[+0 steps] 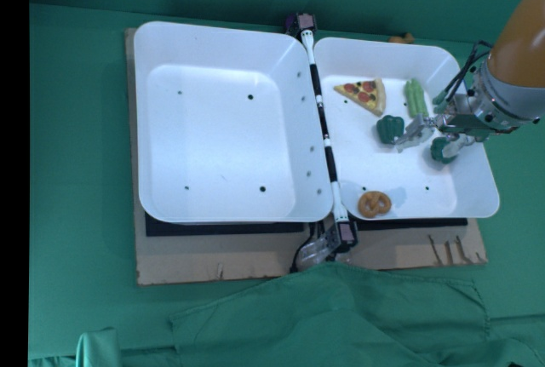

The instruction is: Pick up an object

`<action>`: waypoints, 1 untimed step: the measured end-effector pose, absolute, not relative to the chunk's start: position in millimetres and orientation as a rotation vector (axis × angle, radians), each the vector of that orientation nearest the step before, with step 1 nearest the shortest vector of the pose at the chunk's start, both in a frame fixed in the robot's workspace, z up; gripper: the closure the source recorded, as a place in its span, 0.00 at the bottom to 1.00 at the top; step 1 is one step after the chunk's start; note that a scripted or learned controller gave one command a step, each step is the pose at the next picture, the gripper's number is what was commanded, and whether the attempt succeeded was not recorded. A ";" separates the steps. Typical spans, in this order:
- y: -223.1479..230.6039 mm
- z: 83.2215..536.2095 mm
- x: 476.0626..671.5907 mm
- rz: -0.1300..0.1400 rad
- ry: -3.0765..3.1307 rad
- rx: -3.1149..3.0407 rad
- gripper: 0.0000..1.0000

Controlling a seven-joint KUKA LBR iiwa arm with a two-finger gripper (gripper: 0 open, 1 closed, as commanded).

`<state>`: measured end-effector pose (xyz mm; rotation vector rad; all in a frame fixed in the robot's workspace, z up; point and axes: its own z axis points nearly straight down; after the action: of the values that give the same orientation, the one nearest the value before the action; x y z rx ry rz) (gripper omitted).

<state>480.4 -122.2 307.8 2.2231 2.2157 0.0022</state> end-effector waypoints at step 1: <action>-122.2 307.8 480.4 0.002 2.216 2.223 0.00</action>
<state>480.4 -122.2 307.8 2.2231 2.2157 0.0022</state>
